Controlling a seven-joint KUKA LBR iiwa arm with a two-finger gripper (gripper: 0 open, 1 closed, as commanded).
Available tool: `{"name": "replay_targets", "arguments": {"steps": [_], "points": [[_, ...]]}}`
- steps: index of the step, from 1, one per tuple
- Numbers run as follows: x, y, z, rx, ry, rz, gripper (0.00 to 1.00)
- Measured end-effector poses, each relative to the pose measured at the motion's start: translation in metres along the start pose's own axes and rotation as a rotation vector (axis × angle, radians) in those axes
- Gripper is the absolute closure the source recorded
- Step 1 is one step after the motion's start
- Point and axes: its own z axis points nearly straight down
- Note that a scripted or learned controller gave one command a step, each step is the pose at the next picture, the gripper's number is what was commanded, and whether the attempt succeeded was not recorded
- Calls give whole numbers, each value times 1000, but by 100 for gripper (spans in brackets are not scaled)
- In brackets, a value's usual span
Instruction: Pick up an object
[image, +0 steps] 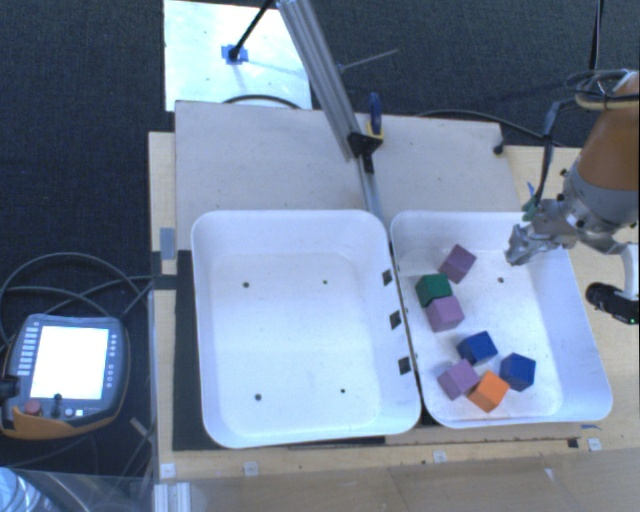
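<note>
**A:** Seven little blocks, all in the right bin (570, 300), right half of the frame. Top to bottom: a purple block (458, 262) by itself, then a green block (433, 289) touching a second purple block (445, 313) just below it. Lower down there's a blue block (477, 346), a third purple block (459, 379) right against an orange block (488, 391), and a second blue block (517, 371) just right of the orange one.

**B:** And the end effector?

**A:** The end effector (522, 248) sits at the upper right of that bin, up and right of the top purple block, clear of all of them. Nothing in it. Wide or narrow, I can't tell from this angle; it's a grey blur. The arm (610, 160) comes in from the right edge.

**B:** Other stuff?

**A:** The left bin (215, 300) sits mid-frame on the worktop (270, 150), and a teach pendant (65, 375) sits at lower left.
</note>
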Motion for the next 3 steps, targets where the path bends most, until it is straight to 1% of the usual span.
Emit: {"name": "replay_targets", "arguments": {"steps": [1,2,3], "points": [[54,-12,7,5,3,-5,100],[99,-33,-1,5,3,-5,100],[143,-44,-12,4,3,-6,100]]}}
